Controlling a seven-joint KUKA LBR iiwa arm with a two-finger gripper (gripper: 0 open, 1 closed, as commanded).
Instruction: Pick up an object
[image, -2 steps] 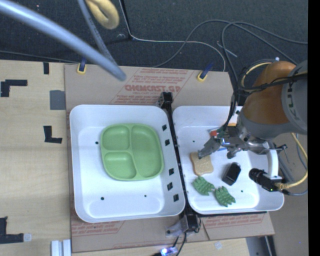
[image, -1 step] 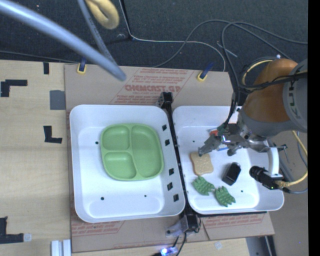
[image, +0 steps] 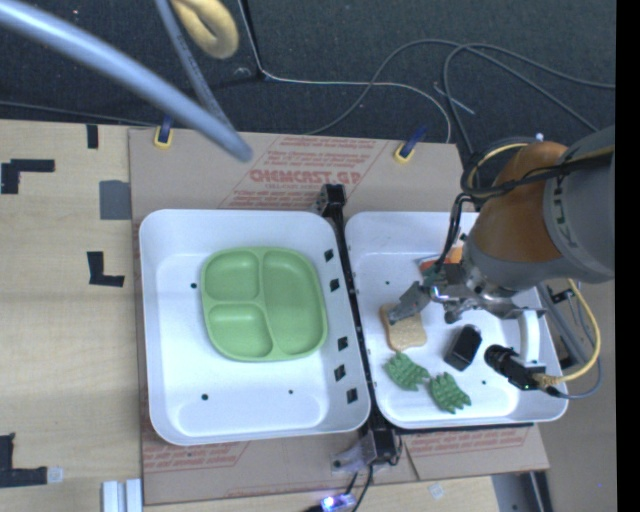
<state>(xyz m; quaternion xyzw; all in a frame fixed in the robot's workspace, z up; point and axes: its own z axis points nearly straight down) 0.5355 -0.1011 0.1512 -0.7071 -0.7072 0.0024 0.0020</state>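
The grey arm with the orange band reaches in from the right and hangs low over the right-hand shallow white bin. Its two-finger gripper sits just above the bin floor with its two dark fingers spread apart; one finger points left toward the tan, toast-like flat piece and appears to touch or overlap its upper edge, while the other angles toward the small black block. Nothing sits between the fingers, so the gripper is open and holds nothing.

The likely targets all lie in the right bin. The tan piece rests near the bin's left wall, the black block just right of it, and two green leafy plastic pieces lie at the near edge: one below the tan piece, the other further right. A small orange-red item peeks out beside the wrist; what it is cannot be told. The left-hand white bin holds a pale green divided plate, well apart from the gripper.

As a judgement, the task is at the reach-and-descend stage: the tool is at object height but no grasp is made. Closing on something, most likely the tan piece, and lifting it clear are left to do. With the finger only at that piece's edge, a close here could push it aside.
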